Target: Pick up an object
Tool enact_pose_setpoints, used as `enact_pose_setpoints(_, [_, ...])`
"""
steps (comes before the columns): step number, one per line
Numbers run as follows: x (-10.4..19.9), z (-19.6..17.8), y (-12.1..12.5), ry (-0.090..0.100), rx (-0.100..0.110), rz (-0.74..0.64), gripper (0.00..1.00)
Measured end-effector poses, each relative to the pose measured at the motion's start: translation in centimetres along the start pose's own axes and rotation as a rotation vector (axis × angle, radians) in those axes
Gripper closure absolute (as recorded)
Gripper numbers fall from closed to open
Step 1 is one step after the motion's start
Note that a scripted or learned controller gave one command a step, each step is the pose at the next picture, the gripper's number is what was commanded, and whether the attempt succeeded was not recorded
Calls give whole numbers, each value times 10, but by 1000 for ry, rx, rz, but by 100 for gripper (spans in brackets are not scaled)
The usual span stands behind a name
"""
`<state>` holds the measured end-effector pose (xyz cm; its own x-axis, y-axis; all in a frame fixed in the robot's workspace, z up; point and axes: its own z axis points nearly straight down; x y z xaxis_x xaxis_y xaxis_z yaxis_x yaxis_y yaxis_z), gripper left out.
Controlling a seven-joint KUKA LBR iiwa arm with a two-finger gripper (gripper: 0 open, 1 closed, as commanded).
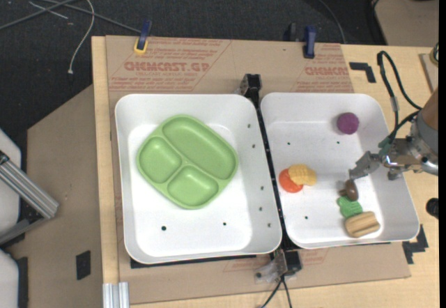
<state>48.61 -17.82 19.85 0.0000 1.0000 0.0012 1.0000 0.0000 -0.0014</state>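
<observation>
In the right bin (327,108), low toward its near right part, the jaws (360,171) hang just above a small dark brown object (349,191), and from this angle I cannot tell whether they are spread or closed; nothing is visibly caught between them. The arm (414,150) comes in from the right edge, reaching across the bin's right rim. Just near of the brown object lies a green piece (350,206), touching or nearly touching it, and right below that a tan bread-like roll (362,224) sits close to the bin's near wall. Over to the left in the same bin, an orange and yellow toy food item (297,178) rests near the divide between the bins. Up at the far right corner, well apart from the rest, sits a purple ball-shaped object (348,122). The left bin (139,111) carries a green divided plate (187,161) with three compartments, lying flat and turned at a slant. Both bins sit on a brown cardboard sheet (174,63) covering the counter, clipped at its far edge by a yellow clamp (143,40) and a blue clamp (309,42).
</observation>
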Motion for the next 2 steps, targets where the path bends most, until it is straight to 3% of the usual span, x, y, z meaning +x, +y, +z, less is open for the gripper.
enact_pose_setpoints(1, [0,0,0,0,0,0,0])
enact_pose_setpoints(2, [3,42,-6,1,0,1,0])
